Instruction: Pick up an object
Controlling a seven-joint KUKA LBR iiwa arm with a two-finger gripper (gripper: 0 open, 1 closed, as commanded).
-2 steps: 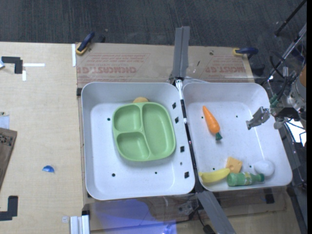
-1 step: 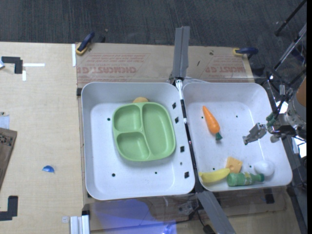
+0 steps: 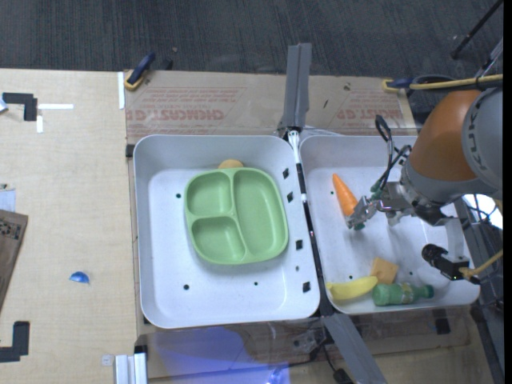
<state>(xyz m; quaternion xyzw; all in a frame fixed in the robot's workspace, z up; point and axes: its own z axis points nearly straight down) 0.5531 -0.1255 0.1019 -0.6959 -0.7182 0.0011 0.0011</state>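
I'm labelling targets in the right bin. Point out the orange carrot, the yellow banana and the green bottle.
Orange carrot-shaped toy point(image 3: 344, 194): camera view, middle of its body.
Yellow banana-shaped toy point(image 3: 353, 288): camera view, middle of its curve.
Green plastic bottle point(image 3: 398, 294): camera view, middle of its lying body.

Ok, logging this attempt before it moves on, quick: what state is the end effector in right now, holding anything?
End effector: beside the carrot in the right bin; open or closed cannot be told, and nothing is visibly held.
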